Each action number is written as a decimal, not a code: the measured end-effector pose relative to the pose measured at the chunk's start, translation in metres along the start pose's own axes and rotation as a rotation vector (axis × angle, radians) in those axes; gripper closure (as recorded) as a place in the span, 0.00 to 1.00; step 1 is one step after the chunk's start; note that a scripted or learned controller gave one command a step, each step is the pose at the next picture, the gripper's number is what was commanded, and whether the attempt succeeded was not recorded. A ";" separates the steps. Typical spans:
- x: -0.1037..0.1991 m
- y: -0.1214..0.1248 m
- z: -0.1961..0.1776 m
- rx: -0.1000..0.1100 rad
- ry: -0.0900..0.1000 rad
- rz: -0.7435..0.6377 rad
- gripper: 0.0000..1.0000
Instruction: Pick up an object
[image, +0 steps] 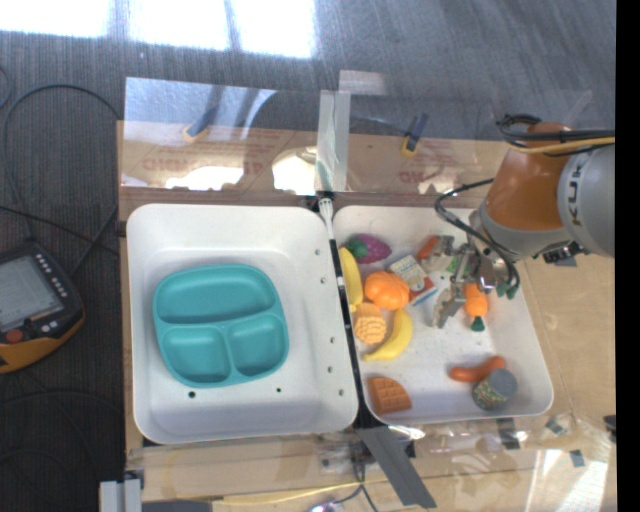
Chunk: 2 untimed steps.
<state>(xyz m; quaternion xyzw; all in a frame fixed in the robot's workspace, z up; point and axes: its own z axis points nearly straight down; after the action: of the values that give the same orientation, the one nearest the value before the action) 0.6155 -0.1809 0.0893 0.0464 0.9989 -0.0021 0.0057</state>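
Left bin (150, 400): a teal divided tray (220, 322) is lying in its middle.

Right bin (530, 385): a yellow banana (392, 340) is curving under an orange fruit (386, 290); a purple item (368, 247) is sitting at the far side, a brown waffle-like piece (389, 394) at the near edge, and a grey round item (495, 388) toward the near right corner.

Gripper (462, 305): it is reaching down beside a small carrot (477, 303); whether it is clenched or released cannot be told.
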 end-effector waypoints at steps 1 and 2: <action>0.028 -0.015 -0.001 -0.004 -0.004 0.078 0.00; 0.027 -0.014 -0.009 -0.002 -0.001 0.075 1.00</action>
<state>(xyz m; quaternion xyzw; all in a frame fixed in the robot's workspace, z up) 0.5873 -0.1922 0.0978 0.0840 0.9964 -0.0010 0.0065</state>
